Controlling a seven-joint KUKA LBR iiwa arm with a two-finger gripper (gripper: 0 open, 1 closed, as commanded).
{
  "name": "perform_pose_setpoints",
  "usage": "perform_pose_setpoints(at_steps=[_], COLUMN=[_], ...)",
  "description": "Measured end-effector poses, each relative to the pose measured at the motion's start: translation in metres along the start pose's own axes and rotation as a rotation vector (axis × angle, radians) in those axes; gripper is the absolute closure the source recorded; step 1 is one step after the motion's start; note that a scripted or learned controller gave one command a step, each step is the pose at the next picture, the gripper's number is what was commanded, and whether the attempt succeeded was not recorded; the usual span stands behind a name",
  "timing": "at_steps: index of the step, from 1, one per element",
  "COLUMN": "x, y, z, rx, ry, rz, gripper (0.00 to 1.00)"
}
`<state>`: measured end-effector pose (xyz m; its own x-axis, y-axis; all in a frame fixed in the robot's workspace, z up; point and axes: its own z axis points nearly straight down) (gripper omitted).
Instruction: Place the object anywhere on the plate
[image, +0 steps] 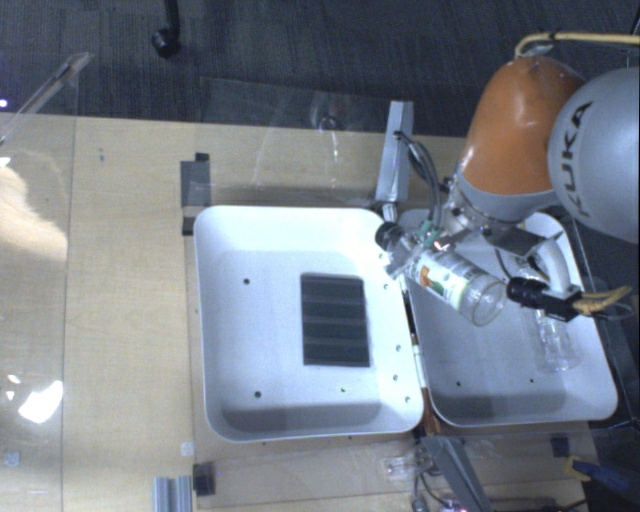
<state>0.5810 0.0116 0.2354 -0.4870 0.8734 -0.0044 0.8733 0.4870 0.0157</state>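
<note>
- Gripper (415, 243) up and to the right of the plate (335, 320), over the seam where the two bins meet; mostly masked by the orange-banded wrist, so impossible to tell how far open it is or whether it truly has hold of anything.
- Clear bottle (458, 283) further right of the plate, just beyond the gripper, one end close against it and the other slanting down and away from the plate.
- Looks like thin transparent plastic with a label showing orange and green around its middle; probably light, smooth and prone to roll once released.
- Judged to be the carry step: bottle seems lifted rather than lying in the right bin (520, 400), though contact cannot be confirmed.
- To do it well: move left and slightly down toward the plate, keeping the low end of the bottle above the adjoining bin rims (412, 330) to the plate's right.
- Stop over the plate's middle, not its edge.
- Lower until nearly touching before release, so no bounce off the dark ribbed surface.
- Lay the bottle's length across the ribs if possible, to check rolling into the left bin (215, 300) around the plate.
- Leave alone the second small clear item (555, 347), well to the plate's right.
</note>
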Motion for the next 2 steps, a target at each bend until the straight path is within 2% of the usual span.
perform_pose_setpoints(at_steps=[1,2], x=[0.0580,0.0492], y=[0.0265,0.0281], z=[0.0511,0.0502], rx=[0.012,0.010], ry=[0.005,0.005], rz=[-0.176,-0.330], gripper=[1.00,1.00])
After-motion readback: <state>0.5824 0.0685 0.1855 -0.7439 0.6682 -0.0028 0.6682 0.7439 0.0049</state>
